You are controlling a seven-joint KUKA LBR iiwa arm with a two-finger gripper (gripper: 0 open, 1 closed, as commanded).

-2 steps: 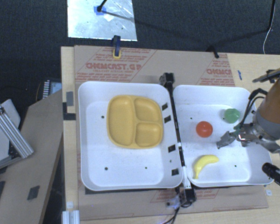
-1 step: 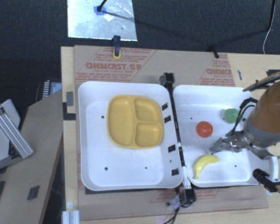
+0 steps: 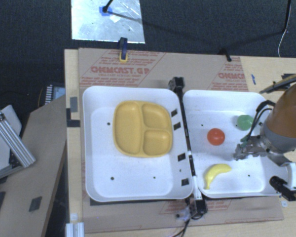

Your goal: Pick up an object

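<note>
Two white bins sit side by side on the desk (image 3: 153, 63), which is covered by a brown sheet with red lettering. A yellow tray (image 3: 142, 128) with three compartments lies flat in the left bin (image 3: 101, 181), close to its middle. The right bin (image 3: 202, 102) holds three small things: a red ball (image 3: 216, 136) near the centre, a green ball (image 3: 244, 122) up and to the right of it, and a banana (image 3: 215, 173) lying near the front wall, its curved end pointing toward the divider between the bins.

I reach in from the right, my orange band and grey wrist over the right bin's far side. My end effector (image 3: 244, 151) hangs low over the floor of the right bin, just right of the red ball and below the green ball, with the banana lower left of it. It seems apart from all three; nothing shows between its tips. Whether it is open or closed I cannot tell, since the view of it is dark and blurred. Black cables loop from my wrist past the green ball, partly crossing its right edge.

Beyond the desk, on the dark carpet, lies a shiny silver sheet (image 3: 107, 14). A yellow and black clamp (image 3: 123, 51) sits at the desk's far edge, and a metal frame (image 3: 7, 137) stands at the left.
</note>
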